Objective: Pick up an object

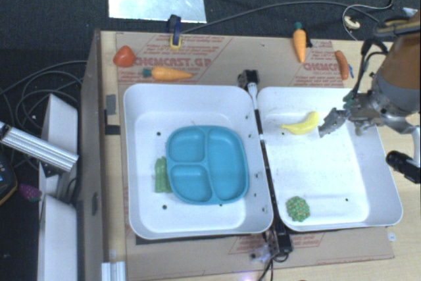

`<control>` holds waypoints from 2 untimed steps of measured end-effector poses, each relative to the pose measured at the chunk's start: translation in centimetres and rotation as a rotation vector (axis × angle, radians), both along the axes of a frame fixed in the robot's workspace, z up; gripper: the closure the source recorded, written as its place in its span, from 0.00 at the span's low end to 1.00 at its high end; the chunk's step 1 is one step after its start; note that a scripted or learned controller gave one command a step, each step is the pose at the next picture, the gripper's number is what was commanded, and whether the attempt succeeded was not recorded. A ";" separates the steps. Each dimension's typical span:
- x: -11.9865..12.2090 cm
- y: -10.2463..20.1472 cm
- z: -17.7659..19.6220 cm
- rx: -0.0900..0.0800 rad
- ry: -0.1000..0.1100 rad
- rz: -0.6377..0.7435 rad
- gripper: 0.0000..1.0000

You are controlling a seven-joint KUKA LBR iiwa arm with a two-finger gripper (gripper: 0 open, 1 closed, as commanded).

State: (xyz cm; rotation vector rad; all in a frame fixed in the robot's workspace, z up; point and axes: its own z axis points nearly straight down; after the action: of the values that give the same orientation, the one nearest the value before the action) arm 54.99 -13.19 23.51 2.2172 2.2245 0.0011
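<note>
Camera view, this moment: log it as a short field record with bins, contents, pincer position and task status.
left bin: blue divided plate, green item at the plate's left edge
right bin: yellow banana, green bumpy ball
pincer: over the right bin, just right of the banana
grasp: nothing seen between its fingers
bench behind the bins: three carrots, tomato
task status: no object lifted yet

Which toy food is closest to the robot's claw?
The yellow banana, lying in the right bin just left of the gripper. The green broccoli sits much farther off, near that bin's front edge.
</note>
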 end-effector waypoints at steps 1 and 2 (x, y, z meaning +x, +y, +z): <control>3.1 -1.5 -13.8 0.001 0.003 -0.002 0.00; 10.5 -1.2 -15.0 0.000 0.000 0.000 0.00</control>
State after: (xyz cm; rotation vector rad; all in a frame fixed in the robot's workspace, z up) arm 65.47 -14.36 8.47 2.2175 2.2243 0.0003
